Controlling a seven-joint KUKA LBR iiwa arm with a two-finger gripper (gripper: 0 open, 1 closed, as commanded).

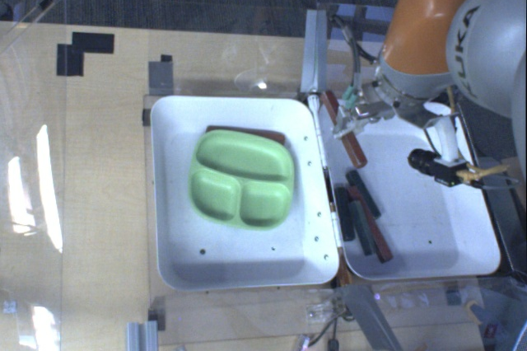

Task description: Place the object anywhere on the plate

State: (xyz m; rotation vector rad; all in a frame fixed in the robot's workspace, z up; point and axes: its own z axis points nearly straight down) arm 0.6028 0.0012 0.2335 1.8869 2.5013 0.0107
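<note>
Two white bins side by side, green plate (243, 180) in the left bin (169, 201), gripper (352, 114) over the right bin's (461, 242) far-left corner, finger opening impossible to tell, dark sticks (362, 217) below.

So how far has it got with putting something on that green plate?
Nothing looks done yet: the green plate in the left bin carries no object. The claw hangs at the top left of the right bin, above a brown stick; whether it grips one is unclear. The dark sticks remain there, so picking and placing are left.

Partial, probably "KUKA", on grey arm (486, 36).
</note>
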